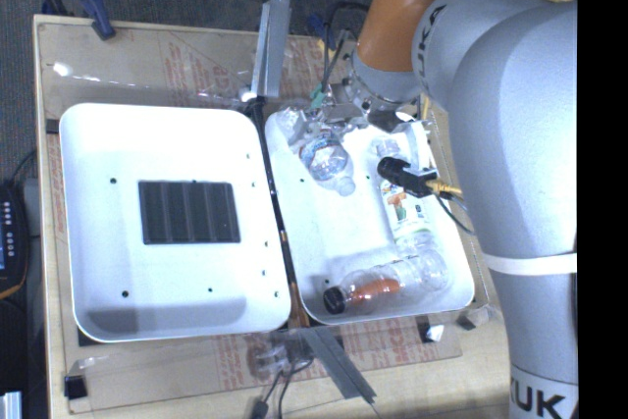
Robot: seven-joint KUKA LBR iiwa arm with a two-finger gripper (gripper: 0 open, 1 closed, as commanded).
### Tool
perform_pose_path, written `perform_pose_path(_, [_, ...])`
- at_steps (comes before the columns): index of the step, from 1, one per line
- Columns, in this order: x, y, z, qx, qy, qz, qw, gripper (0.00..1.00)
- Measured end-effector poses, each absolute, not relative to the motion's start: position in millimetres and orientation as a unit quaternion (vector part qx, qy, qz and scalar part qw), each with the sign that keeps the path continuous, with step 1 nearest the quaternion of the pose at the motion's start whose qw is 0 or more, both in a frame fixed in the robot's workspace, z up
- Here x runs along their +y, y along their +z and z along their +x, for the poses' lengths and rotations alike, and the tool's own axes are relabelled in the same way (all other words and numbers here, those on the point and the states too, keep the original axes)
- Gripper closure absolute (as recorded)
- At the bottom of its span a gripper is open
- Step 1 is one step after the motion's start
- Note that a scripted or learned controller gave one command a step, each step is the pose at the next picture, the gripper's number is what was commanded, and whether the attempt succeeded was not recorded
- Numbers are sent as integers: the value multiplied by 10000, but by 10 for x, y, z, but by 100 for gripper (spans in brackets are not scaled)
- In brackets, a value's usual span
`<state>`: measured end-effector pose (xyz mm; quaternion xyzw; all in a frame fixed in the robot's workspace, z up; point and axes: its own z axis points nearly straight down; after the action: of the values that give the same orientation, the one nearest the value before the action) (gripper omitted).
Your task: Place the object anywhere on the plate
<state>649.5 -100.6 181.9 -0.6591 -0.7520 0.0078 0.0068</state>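
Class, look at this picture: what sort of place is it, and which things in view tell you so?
Most likely a robotics lab or test cell: a grey industrial arm reaches over two white bins on a taped wooden bench, and clear plastic bottles lie in the right bin as practice objects.

A: The left bin (98, 211) lies open from above; a dark ribbed plate (189, 211) sits flat at its middle, with bare white floor all round it.

B: The right bin (314, 240) is crowded. A clear bottle (327, 160) lies near the far end, another bottle (385, 285) lies across the near end, and a third (407, 206) runs along the right wall.

A: The arm (491, 113) hangs over that bin's right side and far corner; the bin's middle floor stays bare.
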Motion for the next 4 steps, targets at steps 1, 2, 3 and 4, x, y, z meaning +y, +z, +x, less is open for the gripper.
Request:
perform_pose_path(1, [-1660, 1999, 6554, -7109, 28, -7032, 26, 100])
perform_pose_path(2, [-1668, 1542, 6494, -6794, 113, -7336, 124, 100])
perform_pose_path(3, [-938, 2222, 5991, -6541, 14, -7564, 14, 100])
perform_pose_path(4, [-342, 1904, 5518, -6819, 21, -7315, 14, 100])
